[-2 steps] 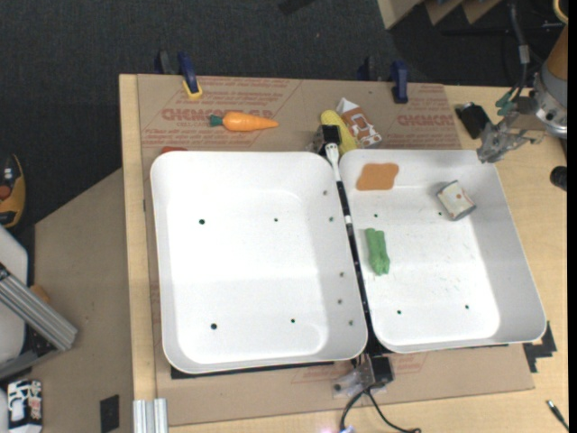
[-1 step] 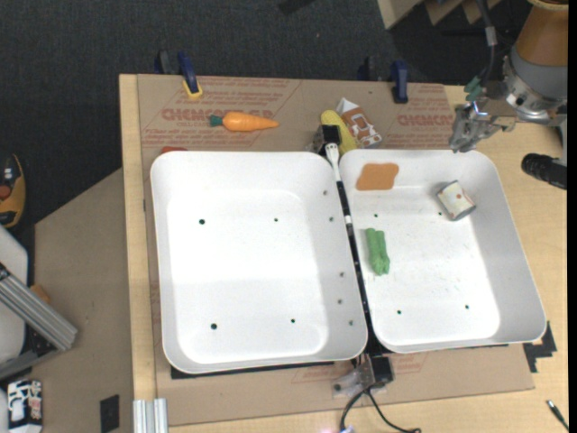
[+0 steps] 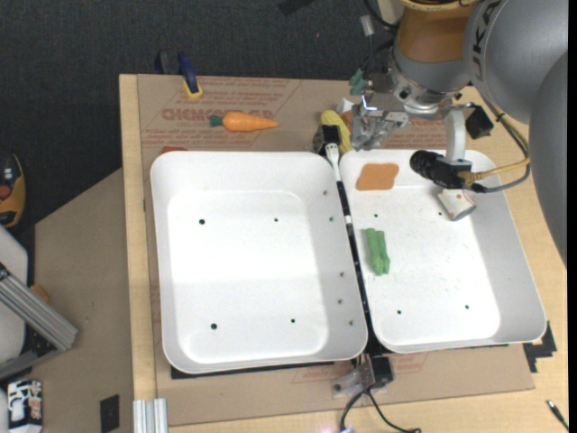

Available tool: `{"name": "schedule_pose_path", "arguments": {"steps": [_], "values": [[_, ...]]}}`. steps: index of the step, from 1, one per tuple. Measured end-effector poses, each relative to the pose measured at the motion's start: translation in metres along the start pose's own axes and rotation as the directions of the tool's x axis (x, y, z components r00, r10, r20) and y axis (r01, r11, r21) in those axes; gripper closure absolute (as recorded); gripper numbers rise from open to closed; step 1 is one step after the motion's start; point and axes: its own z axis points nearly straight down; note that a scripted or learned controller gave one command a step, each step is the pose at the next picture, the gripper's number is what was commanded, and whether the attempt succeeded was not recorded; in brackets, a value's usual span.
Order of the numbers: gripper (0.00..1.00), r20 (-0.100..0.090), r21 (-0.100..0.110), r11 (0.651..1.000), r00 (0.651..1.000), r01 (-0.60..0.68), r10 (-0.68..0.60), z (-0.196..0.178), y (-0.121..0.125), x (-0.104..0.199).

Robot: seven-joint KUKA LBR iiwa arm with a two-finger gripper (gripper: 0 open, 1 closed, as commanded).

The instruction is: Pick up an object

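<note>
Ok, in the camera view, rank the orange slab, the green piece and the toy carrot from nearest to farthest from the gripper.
Gripper sits above the right bin's far-left corner.
1. Orange slab: right bin, far-left corner, just below the gripper.
2. Green piece: right bin, by its left wall.
3. Toy carrot: on the cardboard beyond the left bin.
</note>
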Motion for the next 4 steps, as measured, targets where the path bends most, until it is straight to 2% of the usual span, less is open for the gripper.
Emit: {"name": "schedule_pose_path", "arguments": {"steps": [1,2,3,4], "values": [[1.00,0.004,0.006,1.000,1.000,-0.008,0.008,0.027,0.006,0.073],[1.00,0.002,-0.004,1.000,1.000,-0.003,0.003,0.007,0.007,0.195],[1.00,0.008,-0.004,1.000,1.000,-0.019,0.019,-0.025,0.009,0.154],[1.00,0.011,-0.008,1.000,1.000,-0.024,0.024,-0.085,0.008,0.065]]}}
